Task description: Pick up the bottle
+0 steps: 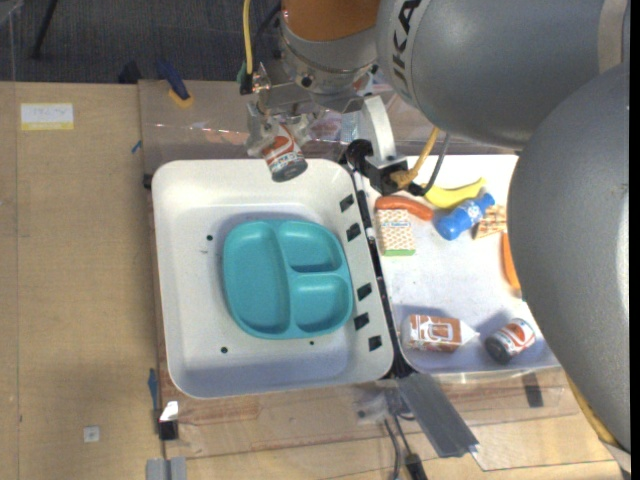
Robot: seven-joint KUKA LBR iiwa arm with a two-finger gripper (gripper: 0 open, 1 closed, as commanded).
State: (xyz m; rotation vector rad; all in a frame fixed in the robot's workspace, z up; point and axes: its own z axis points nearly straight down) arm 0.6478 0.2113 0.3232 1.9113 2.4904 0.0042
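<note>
**Bottle in the right bin, end effector high over the left bin's far rim**

While the grey arm (520, 78) filled the upper right of the frame, its orange band (325, 3) sat at the top centre, and the end effector (278, 148) hung below it over the upper rim of the left bin (180, 268). A small red-and-white can (284, 157) was clamped between its fingers, tilted, with its dark end facing down toward the bin.

The blue bottle (462, 216) lay on its side in the right bin (450, 288), in that bin's upper part, well apart from the end effector. A yellow banana-shaped thing (458, 190) lay just above it, touching or nearly so, and a box with a red top (397, 228) lay just to its left, near the divider between the bins. Lower in the same bin lay a brown-and-white packet (435, 333) and, just right of it, a second red-and-white can (511, 339) on its side.

In the left bin a teal divided tray (285, 278) lay flat in the middle, with three compartments. Both bins stood side by side on the tan counter (70, 268), and a yellow cable (248, 28) ran down beside the wrist at the top of the frame.
</note>
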